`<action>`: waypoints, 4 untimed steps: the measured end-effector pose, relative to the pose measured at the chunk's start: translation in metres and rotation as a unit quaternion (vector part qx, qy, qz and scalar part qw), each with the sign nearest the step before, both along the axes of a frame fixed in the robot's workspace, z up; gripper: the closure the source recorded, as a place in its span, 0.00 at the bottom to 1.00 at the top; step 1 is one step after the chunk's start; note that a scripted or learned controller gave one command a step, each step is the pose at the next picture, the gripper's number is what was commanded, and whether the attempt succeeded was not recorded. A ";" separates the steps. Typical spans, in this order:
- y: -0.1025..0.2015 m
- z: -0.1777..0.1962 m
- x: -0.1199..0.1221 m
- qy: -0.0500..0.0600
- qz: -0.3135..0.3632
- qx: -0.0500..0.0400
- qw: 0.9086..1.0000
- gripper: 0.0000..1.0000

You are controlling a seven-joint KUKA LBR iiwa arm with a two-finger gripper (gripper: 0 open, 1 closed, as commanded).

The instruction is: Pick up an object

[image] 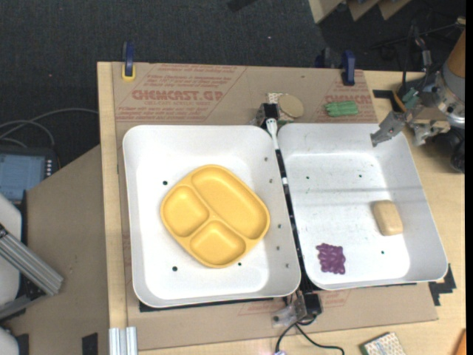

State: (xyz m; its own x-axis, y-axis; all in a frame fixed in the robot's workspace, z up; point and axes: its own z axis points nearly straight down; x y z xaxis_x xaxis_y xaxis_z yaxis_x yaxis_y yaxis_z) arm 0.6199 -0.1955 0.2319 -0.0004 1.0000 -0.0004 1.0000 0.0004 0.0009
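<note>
The right bin [347, 176] holds a tan rounded block [387, 217] near its right wall and a small bunch of purple grapes [331, 258] toward the front. A yellow divided plate [214, 214] lies in the middle of the left bin [148, 161]. My gripper [404, 132] hangs over the far right corner of the right bin, well behind the tan block. Its fingers stand apart with nothing between them.
A green object [341, 109] and a round tan disc [293, 106] lie on the cardboard behind the bins. Blue clamps [128, 69] [347, 75] grip the board's back edge. The two bins meet at a ridge [284, 198].
</note>
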 end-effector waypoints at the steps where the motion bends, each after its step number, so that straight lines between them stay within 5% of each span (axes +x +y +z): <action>1: -0.024 -0.144 -0.036 0.006 0.000 0.007 1.000 0.00; 2: -0.024 -0.148 -0.104 0.003 0.001 0.005 1.000 0.00; 3: -0.028 -0.137 -0.102 0.000 0.000 0.000 1.000 1.00; 4: 0.102 -0.148 -0.064 -0.001 0.006 0.003 1.000 1.00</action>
State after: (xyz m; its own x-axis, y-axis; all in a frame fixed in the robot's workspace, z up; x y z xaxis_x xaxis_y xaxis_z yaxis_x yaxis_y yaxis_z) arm 0.5564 -0.0940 0.0839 -0.0133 0.9999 0.0051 0.9999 0.0133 0.0023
